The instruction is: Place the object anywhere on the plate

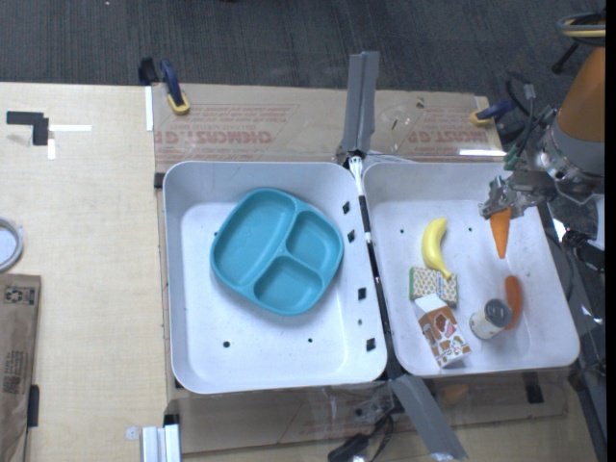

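The blue three-compartment plate (277, 250) lies in the left bin (192, 354) with nothing on it. Over the right bin's far right part, my gripper (501, 206) is shut on the wide top end of an orange carrot (500, 236). The carrot hangs point-down from the fingers, near the bin's right wall. The arm with its orange band (587, 104) reaches in from the upper right.
In the right bin (404, 345) lie a yellow banana (435, 244), a green-and-yellow patterned block (432, 284), a small red-and-white carton (443, 333), a small can (493, 317) and an orange-red sausage-shaped piece (514, 299). A grey divider (360, 114) stands between the bins.
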Controlling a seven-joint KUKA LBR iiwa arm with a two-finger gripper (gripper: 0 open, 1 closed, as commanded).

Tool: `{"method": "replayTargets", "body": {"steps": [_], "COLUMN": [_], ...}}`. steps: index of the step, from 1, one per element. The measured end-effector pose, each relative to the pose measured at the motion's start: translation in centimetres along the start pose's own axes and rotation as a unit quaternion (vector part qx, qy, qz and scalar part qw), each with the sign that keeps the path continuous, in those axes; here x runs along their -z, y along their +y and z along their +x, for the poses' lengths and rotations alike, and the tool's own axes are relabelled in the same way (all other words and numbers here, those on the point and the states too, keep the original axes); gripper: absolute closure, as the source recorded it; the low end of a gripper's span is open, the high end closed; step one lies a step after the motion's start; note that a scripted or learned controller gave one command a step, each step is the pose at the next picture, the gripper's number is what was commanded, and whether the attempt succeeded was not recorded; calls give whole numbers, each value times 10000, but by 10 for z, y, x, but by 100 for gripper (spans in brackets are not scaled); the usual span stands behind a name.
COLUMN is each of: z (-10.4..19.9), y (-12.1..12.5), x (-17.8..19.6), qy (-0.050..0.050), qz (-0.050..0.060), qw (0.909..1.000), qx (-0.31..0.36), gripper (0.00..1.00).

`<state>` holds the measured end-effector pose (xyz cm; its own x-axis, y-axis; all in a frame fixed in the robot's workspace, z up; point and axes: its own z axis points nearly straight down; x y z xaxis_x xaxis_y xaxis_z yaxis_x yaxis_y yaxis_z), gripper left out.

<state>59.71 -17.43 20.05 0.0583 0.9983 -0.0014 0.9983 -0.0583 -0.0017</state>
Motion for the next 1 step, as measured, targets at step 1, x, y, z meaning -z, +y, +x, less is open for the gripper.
{"method": "replayTargets", "body": {"steps": [1], "z": [122], "y": [11], "x": [-9], "qy": [4], "qz": [3], "qw": [9935], "qx": [1136], "gripper": [100]}}
